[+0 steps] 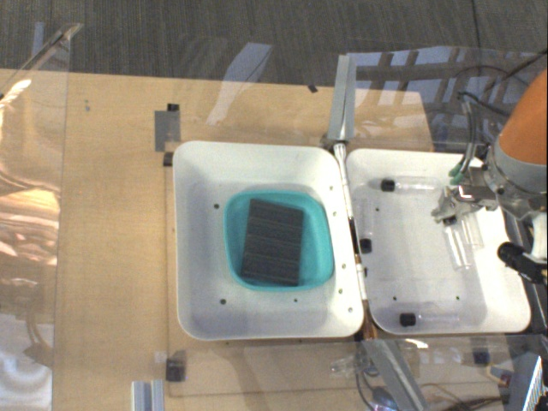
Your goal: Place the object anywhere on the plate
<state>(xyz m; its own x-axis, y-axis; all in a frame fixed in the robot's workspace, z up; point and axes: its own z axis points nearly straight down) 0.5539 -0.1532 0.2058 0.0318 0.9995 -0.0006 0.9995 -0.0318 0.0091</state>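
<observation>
Already resting on the square teal plate (318, 238) mid left white bin (193, 229): dark ribbed rectangular block (274, 242); hand (458, 208) over right bin, grip untellable, seemingly only retreat left.

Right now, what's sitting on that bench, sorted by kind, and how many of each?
White bins: 2, the left bin and the right bin
Teal plates: 1, the plate in the left bin
Dark ridged blocks: 1, the block lying on the plate
Total: 4
</observation>
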